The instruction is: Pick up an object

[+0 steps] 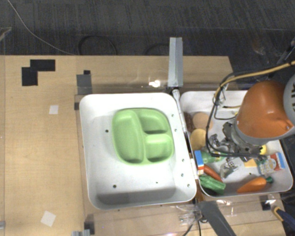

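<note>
My gripper [229, 161] hangs low in the right bin [288, 181], under the arm's orange band [263, 110]. Around it lie several small items. A beige egg-shaped piece [201, 119] and a yellow piece [198, 136] sit to its upper left. A blue and white item [199, 161] is at its left. A red piece [211, 172] and a green vegetable [212, 185] lie below left, and an orange carrot [252, 184] below right. The wrist hides whatever is directly beneath it.
The left bin [98, 157] holds a green divided plate [142, 135]. A metal post [174, 62] stands at the back between the bins. Cables [220, 99] loop beside the arm. A colourful packet [270, 164] lies near the right bin's right wall.
</note>
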`<state>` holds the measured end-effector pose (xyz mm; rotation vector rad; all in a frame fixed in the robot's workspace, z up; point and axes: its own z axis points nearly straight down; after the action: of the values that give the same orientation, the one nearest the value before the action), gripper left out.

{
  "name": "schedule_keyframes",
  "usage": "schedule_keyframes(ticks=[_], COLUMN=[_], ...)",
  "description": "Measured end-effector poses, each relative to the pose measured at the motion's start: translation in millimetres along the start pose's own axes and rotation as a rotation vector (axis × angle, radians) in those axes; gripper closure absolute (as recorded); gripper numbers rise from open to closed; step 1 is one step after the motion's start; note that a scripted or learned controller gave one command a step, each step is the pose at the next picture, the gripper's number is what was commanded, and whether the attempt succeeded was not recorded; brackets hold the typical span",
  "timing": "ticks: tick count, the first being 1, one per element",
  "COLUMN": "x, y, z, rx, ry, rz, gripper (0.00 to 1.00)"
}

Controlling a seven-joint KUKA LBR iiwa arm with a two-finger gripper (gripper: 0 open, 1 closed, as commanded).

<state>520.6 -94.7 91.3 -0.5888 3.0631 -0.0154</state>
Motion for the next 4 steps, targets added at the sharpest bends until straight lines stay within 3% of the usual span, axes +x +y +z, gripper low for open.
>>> schedule_keyframes(ticks=[1, 2, 3, 4], x=[-54.2, -60.0, -116.8, -53.0], y=[-27.0, -26.5, 28.3, -73.1], z=[2.8, -8.8, -139.1, -95.7], rx=[-0.007, -0.003, -0.011, -0.012], ry=[0.004, -0.010, 0.010, 0.017], rz=[-0.120, -0.123, 0.150, -0.070], gripper=[0.00, 1.00, 1.00, 1.00])
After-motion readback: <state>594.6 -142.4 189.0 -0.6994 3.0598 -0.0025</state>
